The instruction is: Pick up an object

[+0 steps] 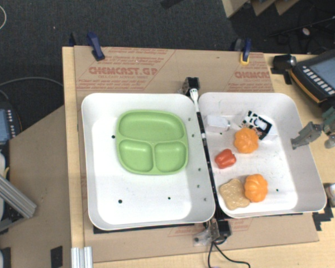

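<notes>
At right rim of right bin: gripper is seen; its opening cannot be told, nothing is seen held.
Progress: no object is lifted yet; picking is judged still to be done.
Right bin: two orange pumpkins, one red pepper, one tan cookie, one black-and-white toy.
Left bin: one green divided plate.
</notes>
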Action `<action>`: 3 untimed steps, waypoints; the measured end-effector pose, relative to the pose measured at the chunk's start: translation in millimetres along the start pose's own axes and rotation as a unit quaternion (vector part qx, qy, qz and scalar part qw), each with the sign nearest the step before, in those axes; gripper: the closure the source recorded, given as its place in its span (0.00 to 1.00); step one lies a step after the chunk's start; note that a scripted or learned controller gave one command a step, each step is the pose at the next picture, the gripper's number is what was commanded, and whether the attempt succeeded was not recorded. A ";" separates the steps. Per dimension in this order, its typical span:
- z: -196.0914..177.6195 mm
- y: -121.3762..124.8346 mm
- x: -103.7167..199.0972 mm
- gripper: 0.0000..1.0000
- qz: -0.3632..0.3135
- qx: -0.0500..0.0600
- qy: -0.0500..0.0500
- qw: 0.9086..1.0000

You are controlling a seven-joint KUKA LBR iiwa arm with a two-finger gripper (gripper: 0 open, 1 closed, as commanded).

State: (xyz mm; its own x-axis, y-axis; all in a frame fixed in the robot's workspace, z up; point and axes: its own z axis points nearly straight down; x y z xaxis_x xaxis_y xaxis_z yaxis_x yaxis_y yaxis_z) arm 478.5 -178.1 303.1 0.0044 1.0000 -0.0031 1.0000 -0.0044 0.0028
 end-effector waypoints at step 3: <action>42.4 -1.6 -44.6 1.00 -0.002 0.009 0.005 1.000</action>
State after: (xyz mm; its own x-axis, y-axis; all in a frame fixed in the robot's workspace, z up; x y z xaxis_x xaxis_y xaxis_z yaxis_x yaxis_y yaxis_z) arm 476.8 -222.8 260.9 0.0013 1.0000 0.0063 0.9999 -0.0012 -0.0154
